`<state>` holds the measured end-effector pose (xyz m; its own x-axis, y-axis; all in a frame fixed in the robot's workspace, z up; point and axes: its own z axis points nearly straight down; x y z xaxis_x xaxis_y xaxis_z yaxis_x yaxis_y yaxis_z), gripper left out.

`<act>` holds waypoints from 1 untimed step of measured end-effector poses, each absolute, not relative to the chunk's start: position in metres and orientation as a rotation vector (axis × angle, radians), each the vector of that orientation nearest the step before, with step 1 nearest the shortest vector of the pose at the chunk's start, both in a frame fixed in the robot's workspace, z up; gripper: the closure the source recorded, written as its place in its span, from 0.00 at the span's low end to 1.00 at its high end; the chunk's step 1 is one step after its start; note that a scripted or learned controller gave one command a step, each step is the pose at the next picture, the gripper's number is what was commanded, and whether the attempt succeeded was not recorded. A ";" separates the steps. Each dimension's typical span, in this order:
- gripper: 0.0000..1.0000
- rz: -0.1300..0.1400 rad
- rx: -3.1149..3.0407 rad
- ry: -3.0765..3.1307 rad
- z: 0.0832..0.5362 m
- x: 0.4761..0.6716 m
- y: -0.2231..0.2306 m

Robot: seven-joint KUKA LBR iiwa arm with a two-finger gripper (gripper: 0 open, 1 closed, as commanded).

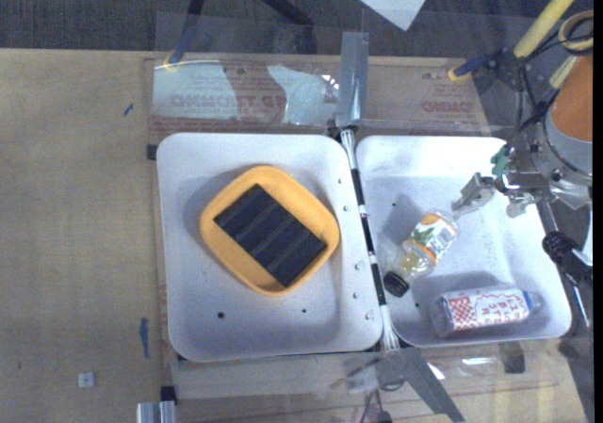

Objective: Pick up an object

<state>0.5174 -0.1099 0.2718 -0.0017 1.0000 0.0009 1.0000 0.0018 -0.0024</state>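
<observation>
I see the tool (pixel 492 193) over the upper right part of the right bin (pixel 396 162), its two fingers spread apart with nothing between them. Just below and to its left a small bottle (pixel 426 244) with an orange and green label lies tilted on the bin floor, black cap toward the divider. Near the bin's front edge a red-and-white patterned can (pixel 482 309) lies on its side. In the left bin (pixel 179 252) on the surface I see a yellow dish (pixel 219 244) holding a dark ribbed pad (pixel 269 235)

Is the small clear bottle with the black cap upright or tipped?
Tipped: the small clear bottle lies on its side in the right white bin, black cap lower-left.
</observation>
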 end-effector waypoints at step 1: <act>0.00 0.000 -2.199 -2.244 0.114 0.536 -0.105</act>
